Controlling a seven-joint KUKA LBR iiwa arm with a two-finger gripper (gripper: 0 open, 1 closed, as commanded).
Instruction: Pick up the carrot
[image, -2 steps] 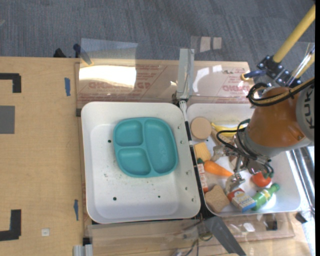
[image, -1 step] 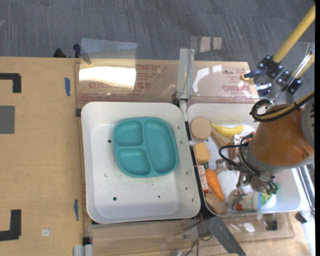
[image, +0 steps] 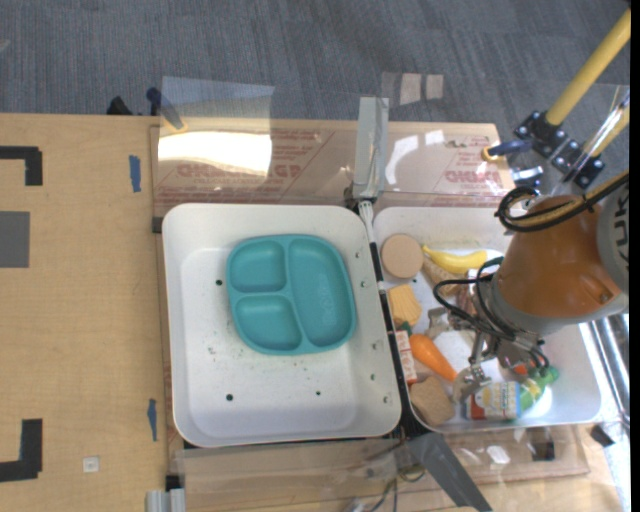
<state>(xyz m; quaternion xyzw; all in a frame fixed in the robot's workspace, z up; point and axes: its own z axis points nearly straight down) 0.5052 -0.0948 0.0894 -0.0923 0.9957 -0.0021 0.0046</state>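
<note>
Carrot (image: 433, 356) lies in the right bin (image: 585, 400), near its left wall, slanting with its thick end toward the bin's middle, crowded by a yellow block (image: 404, 304) above, a round tan piece (image: 434, 402) below and a banana (image: 455, 261) farther back. The gripper (image: 478, 368) hangs just beside the carrot's thick end, under the orange-banded wrist, and whether it is spread or pressed together I cannot tell, since cables and the wrist cover it. Nothing is visibly pinched. The left bin (image: 190, 300) holds a teal divided plate (image: 290, 293). The likely trouble is the clutter: a descent slightly off could catch a neighbouring piece or nudge the carrot against the wall.
</note>
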